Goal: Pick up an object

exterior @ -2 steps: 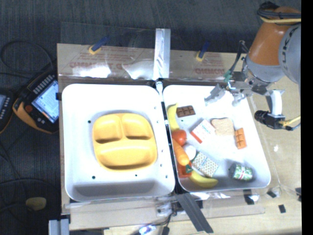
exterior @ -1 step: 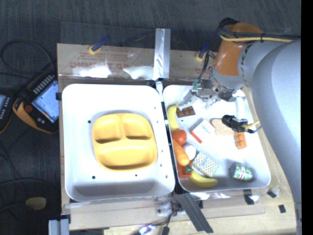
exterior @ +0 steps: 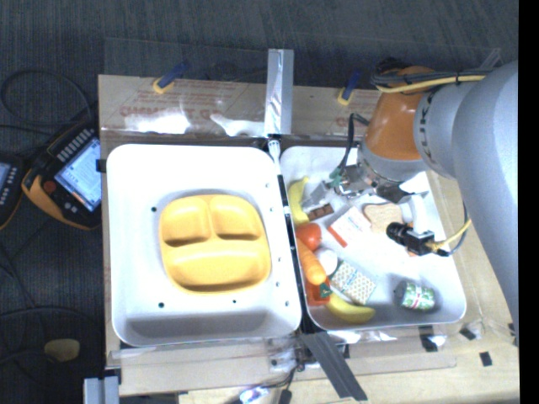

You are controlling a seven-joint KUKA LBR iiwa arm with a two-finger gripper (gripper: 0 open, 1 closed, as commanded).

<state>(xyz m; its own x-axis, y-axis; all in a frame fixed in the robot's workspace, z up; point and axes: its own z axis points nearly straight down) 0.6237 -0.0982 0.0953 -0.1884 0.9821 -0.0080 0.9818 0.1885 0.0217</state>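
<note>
Pincer (exterior: 337, 183) over right bin (exterior: 446, 305) (grip state unclear) | tomato (exterior: 308, 236) just below-left

Dark grey carpet floor (exterior: 168, 15) around wooden bench (exterior: 202, 99). Black cables (exterior: 25, 87) at left, beside handheld pendant (exterior: 72, 179), possibly controller. Light even, from overhead.

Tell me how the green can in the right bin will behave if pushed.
The green can lies on its side, so it would probably roll rather than slide. It looks small, so likely light. Its rounded, seemingly smooth wall may slip from a loose grip.
</note>
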